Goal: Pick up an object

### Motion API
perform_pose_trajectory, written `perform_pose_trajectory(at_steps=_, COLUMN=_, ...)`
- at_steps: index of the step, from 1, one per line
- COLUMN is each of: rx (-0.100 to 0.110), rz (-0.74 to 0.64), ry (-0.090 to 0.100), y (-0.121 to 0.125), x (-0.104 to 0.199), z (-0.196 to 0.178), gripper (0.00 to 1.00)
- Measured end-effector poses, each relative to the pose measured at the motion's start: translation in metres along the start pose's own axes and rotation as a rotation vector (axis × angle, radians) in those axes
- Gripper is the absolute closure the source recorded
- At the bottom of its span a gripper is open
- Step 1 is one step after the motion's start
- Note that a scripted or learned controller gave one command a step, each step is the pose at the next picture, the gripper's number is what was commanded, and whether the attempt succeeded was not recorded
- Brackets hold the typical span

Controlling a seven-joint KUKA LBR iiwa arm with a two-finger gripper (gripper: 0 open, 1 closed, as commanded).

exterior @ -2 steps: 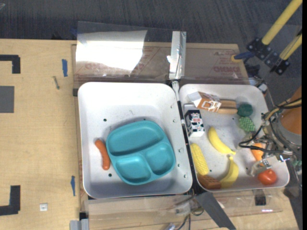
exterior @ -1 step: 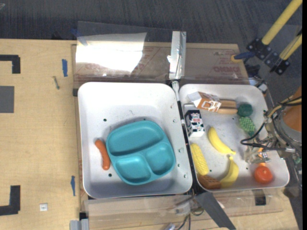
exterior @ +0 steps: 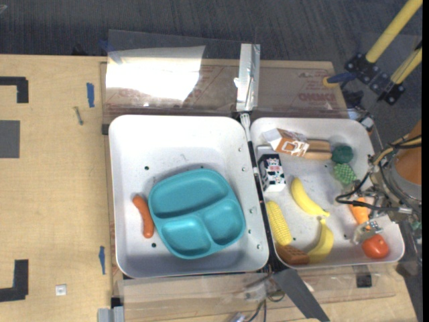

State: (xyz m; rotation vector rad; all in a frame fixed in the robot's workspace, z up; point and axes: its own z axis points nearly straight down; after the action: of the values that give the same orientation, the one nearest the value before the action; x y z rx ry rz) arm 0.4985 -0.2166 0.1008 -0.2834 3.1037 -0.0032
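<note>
A: Objects for picking lie in the right bin [exterior: 362,131], as you see from the camera above the bench [exterior: 47,180]. Two bananas are there: one banana [exterior: 307,198] near the middle, and a second banana [exterior: 323,241] just below it, curved toward the front wall. A corn cob [exterior: 278,221] lies beside the left wall of this bin.

B: And what do you find at the far side of it?

A: You find a small box with orange print [exterior: 293,145], a black and white carton [exterior: 271,171], and two green round things [exterior: 344,163], one dark and one lighter, close together. A red tomato [exterior: 376,246] sits in the front right corner.

B: Where is the tool?

A: You see the tool [exterior: 371,210] at the right edge of the right bin, low over the orange piece [exterior: 360,213] and just above the tomato. Cables hide it, so I cannot tell if it is apart or together.

B: And the left bin [exterior: 134,139]?

A: It carries a teal divided plate [exterior: 196,211], and an orange sausage [exterior: 143,216] lies just beside the plate's left edge.
</note>
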Motion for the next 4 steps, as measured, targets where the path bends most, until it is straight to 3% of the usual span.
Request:
perform_pose_trajectory(at_steps=1, rx=0.001, rz=-0.081, ry=0.012, y=0.04, x=0.0, z=0.011, gripper=0.0)
perform_pose_trajectory(at_steps=2, rx=0.006, rz=-0.083, ry=0.0, y=0.04, x=-0.005, z=-0.001, gripper=1.0)
perform_pose_trajectory(at_steps=3, rx=0.005, rz=-0.083, ry=0.001, y=0.041, x=-0.005, z=-0.001, gripper=0.0)
perform_pose_trajectory(at_steps=4, rx=0.009, rz=-0.084, ry=-0.007, y=0.041, x=-0.008, z=-0.012, gripper=1.0)
